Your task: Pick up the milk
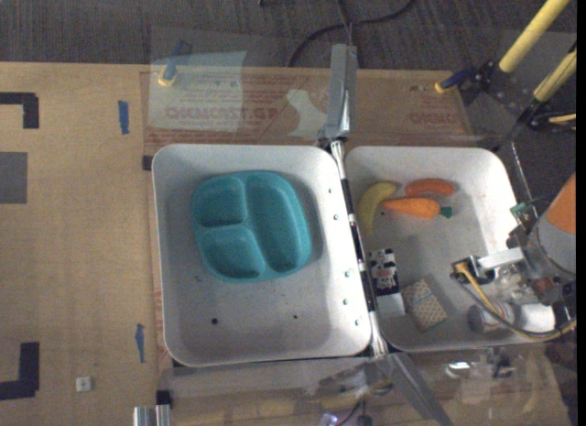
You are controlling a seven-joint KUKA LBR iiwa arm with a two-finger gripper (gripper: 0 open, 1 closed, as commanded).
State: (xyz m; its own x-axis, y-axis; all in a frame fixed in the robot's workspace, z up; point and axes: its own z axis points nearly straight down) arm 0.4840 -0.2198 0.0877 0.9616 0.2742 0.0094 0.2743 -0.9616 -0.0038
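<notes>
The milk (385, 273), a small carton with black-and-white markings, lies in the right bin (494, 163) at about 8 o'clock, close against that bin's left wall. Just beside it, at its 4 o'clock, sits a small patterned box (424, 303), tilted. Up at 11 o'clock of the same bin lies a yellow banana (374, 202), and next to it, toward 12 o'clock, a carrot (417, 207) with a green end, and a second orange piece (430, 187) just above it.

The pincer (526, 282) hangs over the right bin at about 4 o'clock, well apart from the milk, with the patterned box between them. Whether it is released or clenched I cannot tell from here; nothing shows in its grasp.

The left bin (174, 259) on the table (73, 259) holds a teal divided plate (255, 224), resting a little toward 11 o'clock of centre.
</notes>
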